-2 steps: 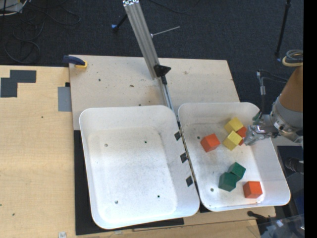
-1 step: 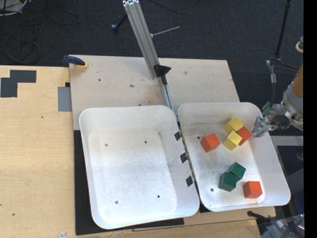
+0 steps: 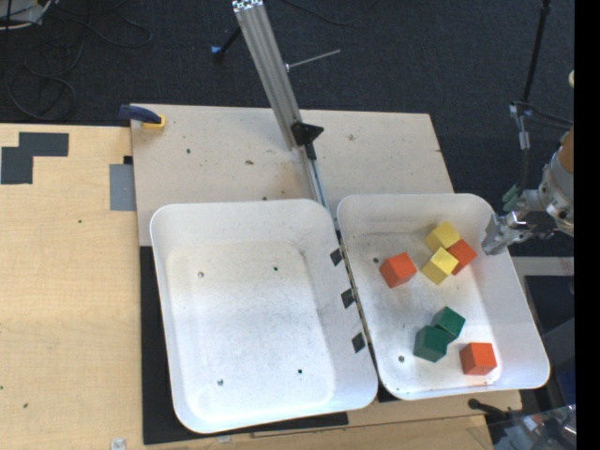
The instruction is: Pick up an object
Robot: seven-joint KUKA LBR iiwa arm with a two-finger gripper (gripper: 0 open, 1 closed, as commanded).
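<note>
The right bin holds several wooden blocks. Two yellow blocks lie near its far right side with an orange block wedged against them. Another orange block sits left of that cluster. Two green blocks lie toward the front, and an orange block rests near the front right corner. My gripper hangs at the bin's right rim, just right of the yellow and orange cluster, with nothing seen in it.
The left bin stands beside the right one, with black clips along the shared edge. A slanted aluminium post rises behind the bins. A blue-and-yellow clamp sits at the board's far left corner.
</note>
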